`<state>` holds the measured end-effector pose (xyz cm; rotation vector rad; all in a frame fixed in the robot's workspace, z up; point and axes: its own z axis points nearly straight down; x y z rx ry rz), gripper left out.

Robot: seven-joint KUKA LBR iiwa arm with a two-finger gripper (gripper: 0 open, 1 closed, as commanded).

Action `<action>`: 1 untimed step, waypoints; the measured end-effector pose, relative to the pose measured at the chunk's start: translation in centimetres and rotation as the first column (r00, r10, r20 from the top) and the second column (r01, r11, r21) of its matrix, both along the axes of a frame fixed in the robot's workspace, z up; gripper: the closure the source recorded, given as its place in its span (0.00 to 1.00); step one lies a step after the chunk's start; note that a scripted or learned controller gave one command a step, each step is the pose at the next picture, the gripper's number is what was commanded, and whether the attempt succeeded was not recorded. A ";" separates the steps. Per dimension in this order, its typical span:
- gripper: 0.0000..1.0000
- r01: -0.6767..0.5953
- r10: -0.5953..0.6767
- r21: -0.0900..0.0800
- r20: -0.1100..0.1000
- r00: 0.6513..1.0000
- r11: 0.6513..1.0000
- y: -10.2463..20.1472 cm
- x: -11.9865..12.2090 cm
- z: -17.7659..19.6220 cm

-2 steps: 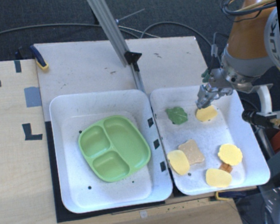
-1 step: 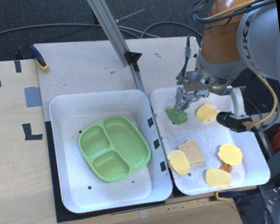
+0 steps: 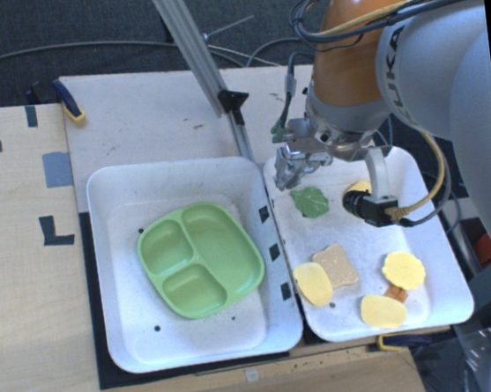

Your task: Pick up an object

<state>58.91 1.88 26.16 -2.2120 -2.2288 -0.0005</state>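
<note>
My gripper [image 3: 290, 173] hangs over the far left part of the right bin [image 3: 436, 300], just above and left of a green leaf-shaped piece [image 3: 311, 201]. Nothing shows between its fingers. Nearer the front of that bin lie a tan bread slice [image 3: 336, 266], a yellow round piece [image 3: 312, 283] touching it, another yellow piece [image 3: 404, 268] and a third yellow piece [image 3: 382, 310]. A small brown bit [image 3: 395, 293] sits between the last two. The arm's wrist hides the bin's far edge.
The left bin [image 3: 130, 338] holds a green divided tray [image 3: 201, 258], lying tilted. A metal pole [image 3: 196, 50] slants across the back of the bench. A black cable connector [image 3: 368, 206] hangs over the right bin beside the gripper.
</note>
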 end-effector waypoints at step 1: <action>1.00 0.001 -0.001 -0.001 -0.002 1.000 1.000 5.5 1.4 -2.0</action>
